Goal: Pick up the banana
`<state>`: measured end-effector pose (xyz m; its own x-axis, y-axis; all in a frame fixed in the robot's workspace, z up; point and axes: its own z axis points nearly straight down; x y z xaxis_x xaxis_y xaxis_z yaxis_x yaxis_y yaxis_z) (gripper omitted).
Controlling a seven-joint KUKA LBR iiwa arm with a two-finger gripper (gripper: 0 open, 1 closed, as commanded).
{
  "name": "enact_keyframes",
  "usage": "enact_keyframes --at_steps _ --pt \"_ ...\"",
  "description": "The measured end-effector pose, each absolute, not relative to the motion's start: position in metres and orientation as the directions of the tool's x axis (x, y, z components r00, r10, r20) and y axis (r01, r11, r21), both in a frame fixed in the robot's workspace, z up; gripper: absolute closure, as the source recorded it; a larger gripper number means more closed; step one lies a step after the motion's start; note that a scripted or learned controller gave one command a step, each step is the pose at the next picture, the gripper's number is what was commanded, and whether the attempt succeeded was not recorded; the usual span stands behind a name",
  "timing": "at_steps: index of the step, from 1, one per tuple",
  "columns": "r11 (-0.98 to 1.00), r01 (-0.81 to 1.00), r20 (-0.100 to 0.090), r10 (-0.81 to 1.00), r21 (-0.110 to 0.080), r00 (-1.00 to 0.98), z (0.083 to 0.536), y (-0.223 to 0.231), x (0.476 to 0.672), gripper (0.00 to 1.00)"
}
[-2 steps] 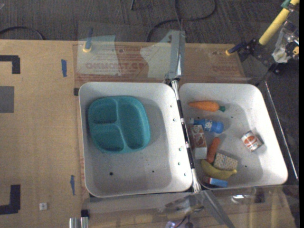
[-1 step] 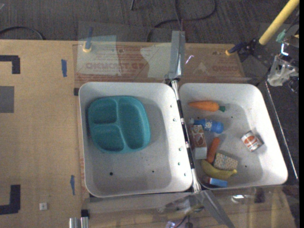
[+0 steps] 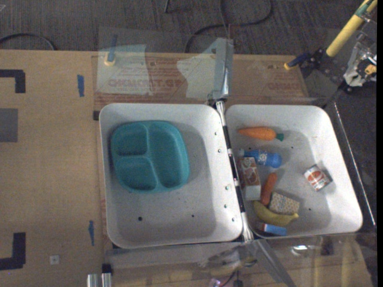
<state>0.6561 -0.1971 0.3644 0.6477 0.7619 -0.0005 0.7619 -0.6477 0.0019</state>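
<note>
The brown surface [image 3: 48,178] carries two white bins. In the right bin [image 3: 335,130], the banana [image 3: 272,214] lies at seven o'clock (a tan block [image 3: 283,203] touching it), by the near wall.

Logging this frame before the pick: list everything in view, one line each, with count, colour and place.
bins: two, white, side by side on the bench
divided plate: one, teal, left bin
carrot: one, orange, right bin, far side
bottle: one, blue, right bin
carton: one, white and brown, by the divider
sausage: one, red, right bin middle
can: one, red and white, right bin, right side
cracker: one, tan, beside the banana
banana: one, yellow, right bin, near edge
</note>
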Motion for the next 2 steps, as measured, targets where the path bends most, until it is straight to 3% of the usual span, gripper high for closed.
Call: enact_keyframes --at_steps 1,2 --pt "-0.658 0.753 0.0 0.753 0.003 0.658 0.386 -0.192 0.666 1.0" --pt "-0.526 0.85 0.0 0.85 -0.001 0.526 0.354 -0.216 0.584 1.0"
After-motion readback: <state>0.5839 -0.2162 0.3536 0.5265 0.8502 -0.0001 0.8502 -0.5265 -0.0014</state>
